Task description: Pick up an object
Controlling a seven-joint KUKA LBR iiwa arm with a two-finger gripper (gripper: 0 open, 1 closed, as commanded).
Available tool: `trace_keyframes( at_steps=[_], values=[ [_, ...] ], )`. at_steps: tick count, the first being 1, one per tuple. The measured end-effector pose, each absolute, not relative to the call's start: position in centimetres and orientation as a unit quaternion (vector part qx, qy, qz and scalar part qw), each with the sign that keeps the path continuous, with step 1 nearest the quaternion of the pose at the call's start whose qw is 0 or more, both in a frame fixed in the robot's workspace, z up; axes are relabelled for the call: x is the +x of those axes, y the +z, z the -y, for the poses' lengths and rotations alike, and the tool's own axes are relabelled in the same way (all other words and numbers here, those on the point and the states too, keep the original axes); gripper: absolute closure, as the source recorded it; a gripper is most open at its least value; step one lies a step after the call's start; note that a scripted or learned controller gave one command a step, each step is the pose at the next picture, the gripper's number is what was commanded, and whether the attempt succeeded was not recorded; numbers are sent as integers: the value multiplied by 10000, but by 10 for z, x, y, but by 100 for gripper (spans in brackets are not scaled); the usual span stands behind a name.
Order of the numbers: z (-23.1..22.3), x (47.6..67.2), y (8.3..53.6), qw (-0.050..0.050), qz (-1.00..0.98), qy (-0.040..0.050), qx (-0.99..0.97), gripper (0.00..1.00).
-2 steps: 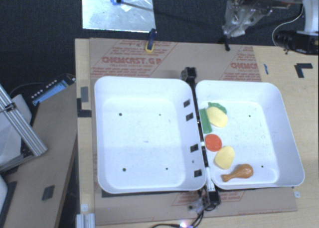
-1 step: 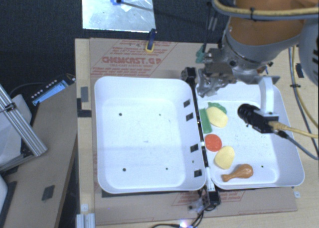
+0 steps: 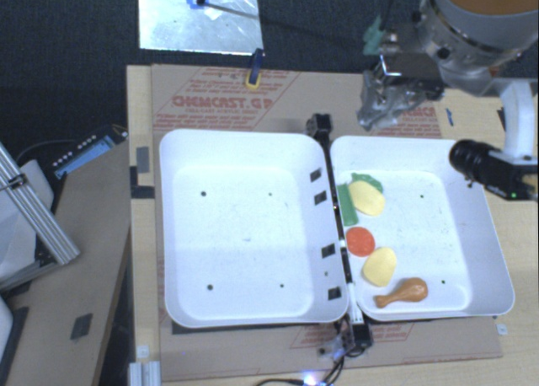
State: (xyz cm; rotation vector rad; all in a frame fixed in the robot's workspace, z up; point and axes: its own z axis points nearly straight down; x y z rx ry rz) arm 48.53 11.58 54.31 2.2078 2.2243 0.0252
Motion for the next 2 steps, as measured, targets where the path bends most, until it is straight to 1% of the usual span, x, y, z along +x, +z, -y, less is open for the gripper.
trace_keyframes(
  at_steps=[1,2],
  values=[
    [-128,485,352,-35,-7078,-57,7064,100],
    [-112,487,526,56,-7081,95,7060,100]
  ],
)
